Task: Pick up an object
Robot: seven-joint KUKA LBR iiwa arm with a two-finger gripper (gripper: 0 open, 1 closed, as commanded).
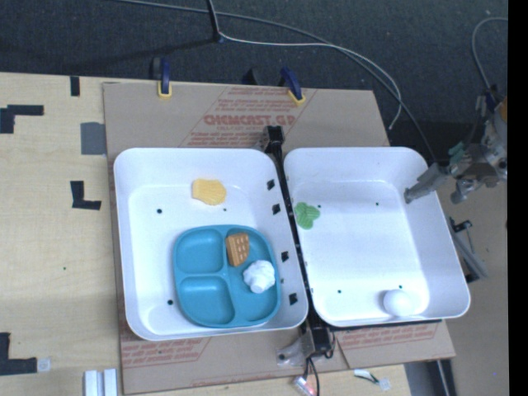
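Camera view: the grey tool is seen by the right white bin; its state cannot be told.

A cardboard sheet covers the pale wooden bench before dark carpet crossed by cables.

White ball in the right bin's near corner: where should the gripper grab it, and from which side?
Probably from straight above. The white ball is round, so grip across its widest middle. It sits near the right bin's near wall, so set the fingers parallel to that wall, leaving each room to descend. The gripper is at the bin's right rim.
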